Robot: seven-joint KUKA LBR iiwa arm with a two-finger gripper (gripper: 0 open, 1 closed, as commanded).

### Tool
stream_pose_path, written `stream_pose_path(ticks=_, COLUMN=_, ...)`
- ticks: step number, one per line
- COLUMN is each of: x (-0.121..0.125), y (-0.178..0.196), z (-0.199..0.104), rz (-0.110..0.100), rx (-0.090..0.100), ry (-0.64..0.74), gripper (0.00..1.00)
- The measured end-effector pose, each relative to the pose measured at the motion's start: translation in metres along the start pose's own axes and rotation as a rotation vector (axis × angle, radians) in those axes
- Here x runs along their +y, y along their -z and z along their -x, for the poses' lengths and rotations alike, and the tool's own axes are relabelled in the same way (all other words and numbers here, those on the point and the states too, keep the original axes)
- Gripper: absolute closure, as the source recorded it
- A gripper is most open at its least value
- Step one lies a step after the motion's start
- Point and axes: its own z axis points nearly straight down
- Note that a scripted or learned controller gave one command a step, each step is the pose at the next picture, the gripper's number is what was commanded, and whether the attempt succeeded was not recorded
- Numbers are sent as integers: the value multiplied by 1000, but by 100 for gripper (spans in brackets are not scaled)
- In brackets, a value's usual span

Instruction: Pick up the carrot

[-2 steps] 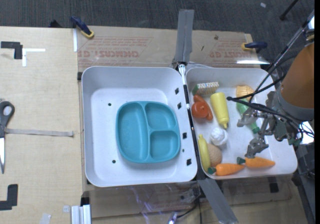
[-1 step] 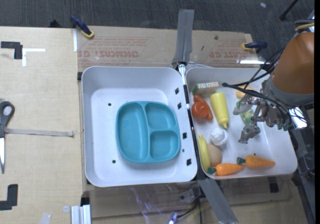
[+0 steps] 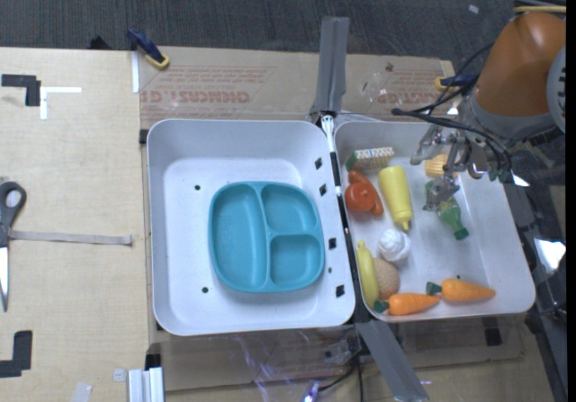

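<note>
Two carrots lay at the near edge of the right bin [image 3: 504, 297], one [image 3: 412, 303] beside the other [image 3: 466, 290], both flat. We judged a clean pick would need the gripper [image 3: 441, 189] brought toward us, lined across one carrot's width. It hung farther back over a green item [image 3: 452, 218], well apart from them; we could not tell its opening.

I am reaching in from the right with my arm [image 3: 526, 67], its orange band showing near the top right corner. My wrist is pointing down and left, and my gripper [image 3: 443, 183] is hanging low, its fingers [image 3: 436, 197] pointing downward.
</note>
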Motion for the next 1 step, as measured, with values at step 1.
stream_pose_path(ticks=1, x=-61, y=-9, z=29, rz=-3, rx=-10, ry=-88, gripper=0)
